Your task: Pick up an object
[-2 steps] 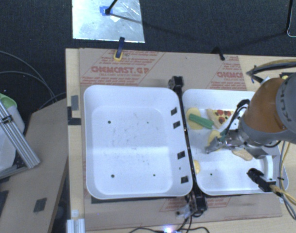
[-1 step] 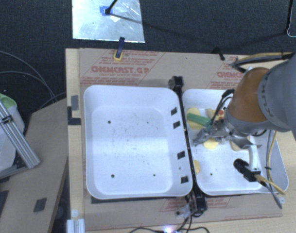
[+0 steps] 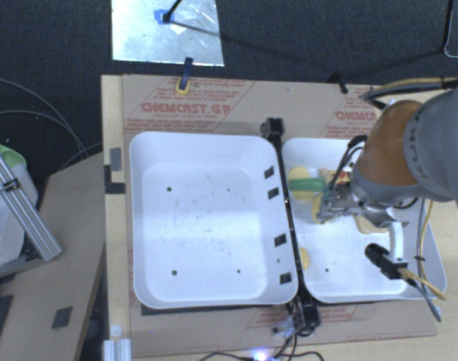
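Left to right across the bench: the large shallow white plastic bin (image 3: 206, 216) on the left, then the black clips along the shared rim (image 3: 277, 194), then the smaller white bin (image 3: 319, 277) where I work. A green-and-yellow plastic object (image 3: 307, 183) lies near that bin's upper left, its long axis running roughly left to right. My two-finger gripper (image 3: 328, 205) hangs just right of and below it, close enough that they may touch; whether my fingers are open or closed I cannot tell from this angle. A small pale yellow piece (image 3: 304, 259) sits lower, by the dividing rim.
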Robot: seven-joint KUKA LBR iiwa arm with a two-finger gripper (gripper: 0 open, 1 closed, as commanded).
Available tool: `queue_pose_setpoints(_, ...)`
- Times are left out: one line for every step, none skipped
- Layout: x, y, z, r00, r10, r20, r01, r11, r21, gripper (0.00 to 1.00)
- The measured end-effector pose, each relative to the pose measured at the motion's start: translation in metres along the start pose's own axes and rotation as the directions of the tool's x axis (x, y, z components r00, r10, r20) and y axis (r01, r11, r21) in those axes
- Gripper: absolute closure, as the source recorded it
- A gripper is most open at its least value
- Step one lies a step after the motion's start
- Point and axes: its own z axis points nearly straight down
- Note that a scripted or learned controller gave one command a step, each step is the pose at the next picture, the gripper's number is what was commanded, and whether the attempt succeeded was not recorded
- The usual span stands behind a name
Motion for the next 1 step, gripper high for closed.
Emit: queue_pose_setpoints(0.0859, -0.0469, -0.0898, 1.0, -0.001, -0.001, 0.001, 1.0, 0.009, 1.0)
